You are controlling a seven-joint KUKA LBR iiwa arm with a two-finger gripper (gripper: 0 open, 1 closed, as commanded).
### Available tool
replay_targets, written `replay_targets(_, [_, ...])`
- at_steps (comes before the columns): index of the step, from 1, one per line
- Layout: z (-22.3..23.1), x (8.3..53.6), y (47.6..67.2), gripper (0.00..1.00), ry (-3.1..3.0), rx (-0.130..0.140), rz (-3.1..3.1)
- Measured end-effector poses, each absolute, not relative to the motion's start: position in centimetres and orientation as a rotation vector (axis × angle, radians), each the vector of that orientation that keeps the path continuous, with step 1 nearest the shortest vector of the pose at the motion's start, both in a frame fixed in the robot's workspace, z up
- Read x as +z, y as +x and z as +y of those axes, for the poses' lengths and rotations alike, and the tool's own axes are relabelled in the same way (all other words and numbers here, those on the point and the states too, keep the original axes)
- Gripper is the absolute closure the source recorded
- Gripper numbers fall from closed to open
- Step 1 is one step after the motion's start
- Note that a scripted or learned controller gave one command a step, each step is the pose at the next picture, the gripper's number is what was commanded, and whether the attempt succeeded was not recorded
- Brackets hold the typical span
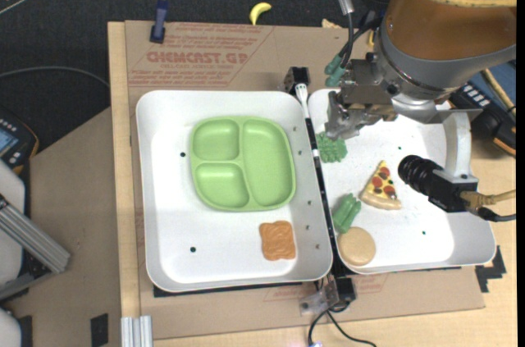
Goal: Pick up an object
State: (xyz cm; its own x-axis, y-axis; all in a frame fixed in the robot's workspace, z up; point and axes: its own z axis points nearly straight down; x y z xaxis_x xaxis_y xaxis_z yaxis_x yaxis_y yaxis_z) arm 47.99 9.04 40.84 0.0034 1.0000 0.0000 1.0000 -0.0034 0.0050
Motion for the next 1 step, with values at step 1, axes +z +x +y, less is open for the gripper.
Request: replay_targets(1, [4.22,36.17,53.67,1.00,2.228,-0.006,2.215])
